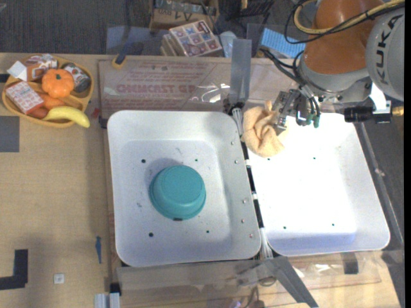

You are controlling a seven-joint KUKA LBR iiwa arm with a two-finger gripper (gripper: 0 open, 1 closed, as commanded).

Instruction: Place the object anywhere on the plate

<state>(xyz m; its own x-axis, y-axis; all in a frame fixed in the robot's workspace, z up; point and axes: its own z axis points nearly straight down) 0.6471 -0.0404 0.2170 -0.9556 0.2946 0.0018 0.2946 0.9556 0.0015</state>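
I see one soft tan cloth [262, 135] in the far left corner of the right bin [334, 191]. My gripper [283, 118] touches it; I cannot tell its grip. It could slip while crossing to the one teal plate [178, 192]. Two bins.

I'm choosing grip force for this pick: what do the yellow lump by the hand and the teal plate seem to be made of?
The yellow lump looks like soft cloth, matte and bunched into folds. The teal plate looks like hard plastic, smooth with a dull sheen and an even, rounded rim; it could also be glazed ceramic.
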